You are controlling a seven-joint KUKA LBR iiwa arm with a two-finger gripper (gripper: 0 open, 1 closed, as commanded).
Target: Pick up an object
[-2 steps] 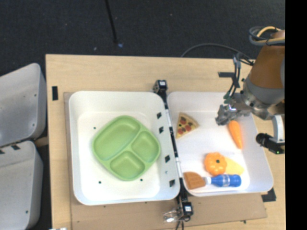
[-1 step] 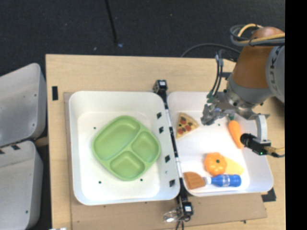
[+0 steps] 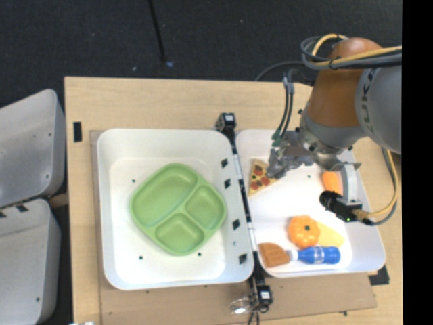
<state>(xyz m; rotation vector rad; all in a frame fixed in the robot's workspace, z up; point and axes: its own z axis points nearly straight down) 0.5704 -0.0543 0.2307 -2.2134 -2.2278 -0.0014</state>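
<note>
In the right bin my gripper hangs low at the bin's upper left, right over the top end of a pizza-slice toy that lies against the divider. An orange pumpkin toy sits near the bin's front on a yellow piece. A blue bottle lies along the front wall, beside a brown bread-like piece. A small orange object lies at the right, under the arm.
The left bin holds a green divided plate. Black clips sit along the divider between the bins. The arm's grey and orange body covers the right bin's far right corner.
</note>
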